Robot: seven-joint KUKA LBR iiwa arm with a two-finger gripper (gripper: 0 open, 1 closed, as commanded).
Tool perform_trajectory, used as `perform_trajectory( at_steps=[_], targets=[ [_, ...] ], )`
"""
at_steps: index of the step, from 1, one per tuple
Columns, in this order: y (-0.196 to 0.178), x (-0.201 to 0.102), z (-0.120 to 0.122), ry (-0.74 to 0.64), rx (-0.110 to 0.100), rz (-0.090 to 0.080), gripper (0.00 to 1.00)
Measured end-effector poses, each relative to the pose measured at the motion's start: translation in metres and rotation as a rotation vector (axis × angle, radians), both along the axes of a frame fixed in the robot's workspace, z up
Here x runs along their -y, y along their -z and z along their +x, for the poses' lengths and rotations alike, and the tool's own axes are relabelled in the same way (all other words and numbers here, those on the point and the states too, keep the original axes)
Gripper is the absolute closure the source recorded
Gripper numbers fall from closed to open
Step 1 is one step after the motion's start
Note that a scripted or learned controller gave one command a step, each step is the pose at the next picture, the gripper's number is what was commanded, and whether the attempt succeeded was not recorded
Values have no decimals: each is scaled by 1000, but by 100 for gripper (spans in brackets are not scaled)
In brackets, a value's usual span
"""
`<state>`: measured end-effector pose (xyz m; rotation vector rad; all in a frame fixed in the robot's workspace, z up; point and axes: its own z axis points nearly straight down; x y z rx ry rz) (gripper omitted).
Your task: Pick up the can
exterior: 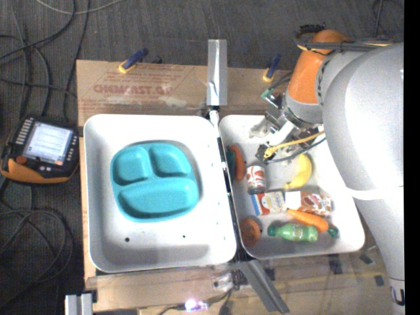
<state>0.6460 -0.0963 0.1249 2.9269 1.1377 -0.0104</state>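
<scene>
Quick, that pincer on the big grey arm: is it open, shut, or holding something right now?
Pincer: cannot be told from this view. It hangs over the right-hand shallow white bin, above the small red and white metal can, which lies apart from it.

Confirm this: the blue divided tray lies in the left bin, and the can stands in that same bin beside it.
Wrong on the can. The camera view shows the blue divided tray in the left bin, but the can stands in the right bin, among the food items.
</scene>
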Motion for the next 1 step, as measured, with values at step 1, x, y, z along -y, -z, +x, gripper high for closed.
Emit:
perform_trajectory(
  at_steps=[1],
  targets=[
    [35, 3, -86, -85, 16, 2, 0]
  ],
)
